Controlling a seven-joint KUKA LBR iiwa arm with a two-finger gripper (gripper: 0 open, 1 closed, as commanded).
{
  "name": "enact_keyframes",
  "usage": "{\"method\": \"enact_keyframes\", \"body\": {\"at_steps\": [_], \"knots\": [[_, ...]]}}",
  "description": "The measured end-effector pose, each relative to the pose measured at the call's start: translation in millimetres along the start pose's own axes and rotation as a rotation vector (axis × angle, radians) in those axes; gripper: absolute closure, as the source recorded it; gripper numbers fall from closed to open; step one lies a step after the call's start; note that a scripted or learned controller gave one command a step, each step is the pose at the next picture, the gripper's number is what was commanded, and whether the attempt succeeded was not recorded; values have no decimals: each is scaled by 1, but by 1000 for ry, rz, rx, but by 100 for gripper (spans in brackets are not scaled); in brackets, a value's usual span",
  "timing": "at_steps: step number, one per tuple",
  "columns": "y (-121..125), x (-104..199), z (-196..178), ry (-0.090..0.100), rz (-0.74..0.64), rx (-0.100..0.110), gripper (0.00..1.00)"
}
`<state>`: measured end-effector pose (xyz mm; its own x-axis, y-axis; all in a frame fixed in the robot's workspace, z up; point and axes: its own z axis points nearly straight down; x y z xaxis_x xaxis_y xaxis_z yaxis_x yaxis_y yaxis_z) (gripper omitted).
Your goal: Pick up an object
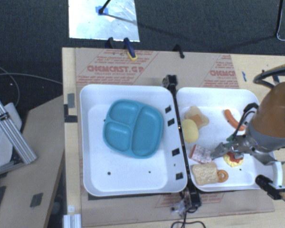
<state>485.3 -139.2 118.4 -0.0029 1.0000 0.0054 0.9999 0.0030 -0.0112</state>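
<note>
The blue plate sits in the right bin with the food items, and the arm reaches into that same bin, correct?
Not quite. The blue plate sits in the left bin, apart from the food items. The camera view shows this. The rest holds: the food items, such as the bread slice, lie in the right bin, and the arm reaches into that bin.

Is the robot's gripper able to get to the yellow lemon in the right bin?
Probably yes. The gripper is low in the right bin, and the yellow lemon sits up and to its left with bare bin floor between them. A beige toy touches the lemon's far side, so grabbing could be fiddly.
</note>
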Motion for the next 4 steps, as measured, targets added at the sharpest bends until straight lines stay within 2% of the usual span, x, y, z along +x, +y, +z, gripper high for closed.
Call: {"method": "enact_keyframes", "body": {"at_steps": [1,2,3,4], "knots": [[3,45,33,-6,-2,-16,0],[3,126,-71,-3,-10,-21,0],[3,204,-65,-3,-9,-13,0],[4,200,-75,-4,-4,-14,100]]}}
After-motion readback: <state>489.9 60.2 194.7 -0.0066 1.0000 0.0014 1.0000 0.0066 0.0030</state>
